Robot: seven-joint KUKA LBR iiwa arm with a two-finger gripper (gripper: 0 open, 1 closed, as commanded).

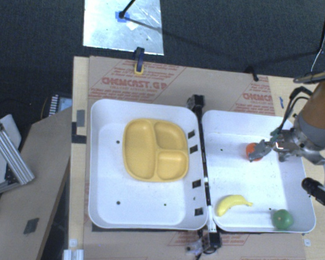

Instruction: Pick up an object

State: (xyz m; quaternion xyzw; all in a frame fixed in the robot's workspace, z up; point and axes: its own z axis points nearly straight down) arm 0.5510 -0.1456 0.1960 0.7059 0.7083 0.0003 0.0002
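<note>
Step in hand: the arm is closing in on an orange-red round object (254, 150) — probably a toy tomato or similar fruit — so the reach seems to be ending and the grasp beginning.
Gripper: the gripper (264, 147) is sitting right at the object, its grey fingertips touching or overlapping the object's right edge; I cannot tell whether the jaws are spread or pinched, nor whether the fruit is between them.
Target's place: it is lying just left of the gripper's tip, on the floor of the right-hand bin (231, 175).
Next move: likely calling for a firm closure around the object, then a straight lift — a round thing may be rolling away if it is nudged.
Arm pose: the arm (320, 117) is reaching in from the right, wrist angled down and leftward.
Other things: a yellow banana (232, 204) is lying below and left of the gripper, a green ball-like fruit (282, 218) below it, and a yellow divided plate (154, 150) well to its left in the left-hand bin (100, 200).
</note>
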